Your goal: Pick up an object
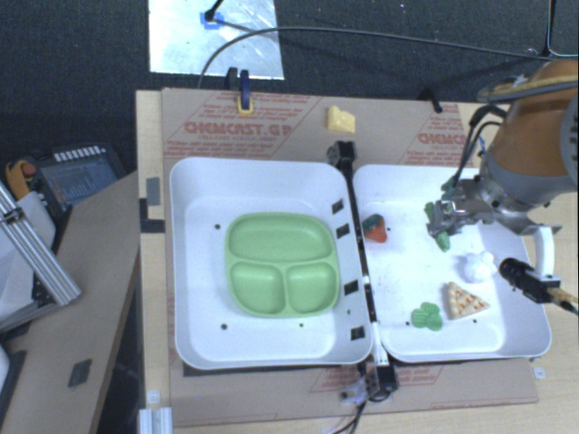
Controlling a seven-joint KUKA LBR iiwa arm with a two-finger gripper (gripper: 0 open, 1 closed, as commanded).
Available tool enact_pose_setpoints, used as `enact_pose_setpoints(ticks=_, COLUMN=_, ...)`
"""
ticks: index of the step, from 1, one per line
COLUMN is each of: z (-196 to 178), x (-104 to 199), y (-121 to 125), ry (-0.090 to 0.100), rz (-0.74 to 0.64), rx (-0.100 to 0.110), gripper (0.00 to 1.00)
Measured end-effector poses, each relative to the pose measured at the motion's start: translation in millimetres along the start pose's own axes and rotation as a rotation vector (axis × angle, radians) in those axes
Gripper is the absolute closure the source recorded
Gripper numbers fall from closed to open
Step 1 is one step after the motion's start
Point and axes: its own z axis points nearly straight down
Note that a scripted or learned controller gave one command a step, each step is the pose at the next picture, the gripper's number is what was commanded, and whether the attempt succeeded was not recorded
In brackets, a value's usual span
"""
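My gripper [441,227] hangs over the upper right part of the right bin [520,333], below the grey arm and its orange band. A small dark green piece [442,240] sits between the fingertips, and the fingers are shut on it. On the floor of the same bin lie a red strawberry [375,229], a white lump [477,265], a pizza slice [464,301] and a green broccoli floret [427,316].
The left bin [194,188] holds a light green divided plate [280,265]. A yellow block [341,118] lies on the cardboard behind the bins. Black clips run along the seam between the bins [357,269]. A black cable end [525,277] juts over the right bin's right side.
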Motion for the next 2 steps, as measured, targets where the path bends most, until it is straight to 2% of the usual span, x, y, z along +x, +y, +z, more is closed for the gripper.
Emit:
enact_pose_setpoints(ticks=1, z=-58.3, x=-10.0, y=4.5, ry=-0.001, rz=0.0, rx=-0.002, gripper=1.0)
enact_pose_setpoints(ticks=2, z=-43.6, x=44.8, y=-1.6, ry=0.003, rz=-0.006, rx=0.005, gripper=1.0)
